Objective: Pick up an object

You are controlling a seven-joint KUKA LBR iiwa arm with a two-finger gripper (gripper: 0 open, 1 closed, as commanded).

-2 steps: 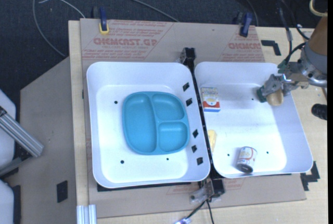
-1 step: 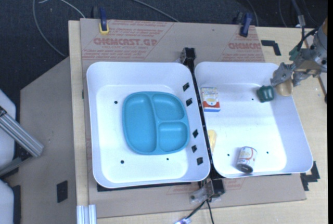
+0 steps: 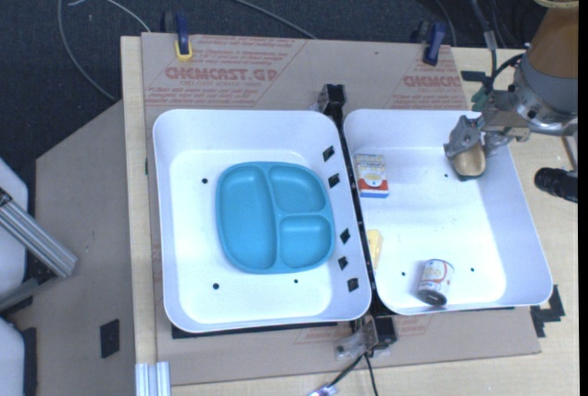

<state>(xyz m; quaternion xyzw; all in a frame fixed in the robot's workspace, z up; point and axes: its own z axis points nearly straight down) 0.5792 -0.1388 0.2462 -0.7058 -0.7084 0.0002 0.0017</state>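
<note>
The gripper (image 3: 467,149) is hanging over the upper right part of the right bin (image 3: 514,229), reaching in from the right edge of the view. A tan, rounded object (image 3: 470,164) is sitting directly at the fingertips, touching or nearly touching them. Whether the fingers are spread or pinching the tan object cannot be determined from this angle, and whether that object is resting on the bin floor or lifted cannot be determined either.

To the left of the gripper, and slightly lower in the view, a small carton (image 3: 372,175) with a red and blue label is lying flat in the same bin, near the divider. Below that carton, a small yellow piece (image 3: 374,245) is lying against the bin's left wall. Well below the gripper, a small can (image 3: 434,281) is lying on its side near the bin's front edge.

Far to the left of the gripper, the left bin (image 3: 179,201) is holding a blue divided plate (image 3: 274,217) with three compartments, lying flat near the bin's centre.
</note>
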